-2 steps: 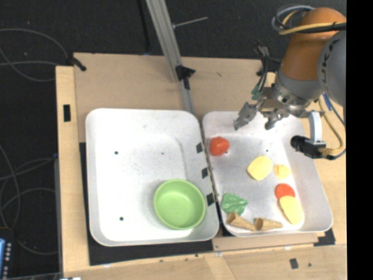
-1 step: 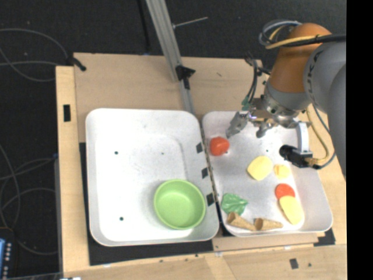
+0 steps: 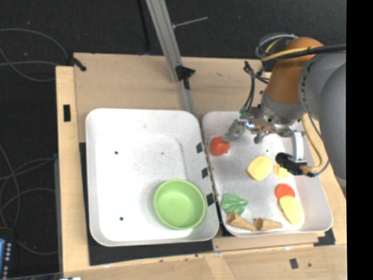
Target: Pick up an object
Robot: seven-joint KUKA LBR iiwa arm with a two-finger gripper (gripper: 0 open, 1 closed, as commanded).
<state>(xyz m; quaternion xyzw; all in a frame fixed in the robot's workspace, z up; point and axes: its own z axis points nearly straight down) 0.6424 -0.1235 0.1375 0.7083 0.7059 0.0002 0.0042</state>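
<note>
My gripper (image 3: 245,135) hangs over the far part of the right bin (image 3: 315,214), open with its fingers spread and nothing between them. A small red object (image 3: 220,146) lies on the bin floor just past the tip of the left finger (image 3: 234,131), near the bin's left wall. Nearer the front lie a pale yellow chunk (image 3: 260,168), a small yellow piece (image 3: 281,171), a red piece (image 3: 285,190) touching a yellow one (image 3: 292,210), a green leafy item (image 3: 233,203) and tan cone shapes (image 3: 254,223).
The left bin (image 3: 116,133) holds a green bowl (image 3: 179,203) at its front right corner. A metal post (image 3: 166,34) rises behind the bins. The arm's grey and orange body (image 3: 291,80) and its cables overhang the right bin's far right side.
</note>
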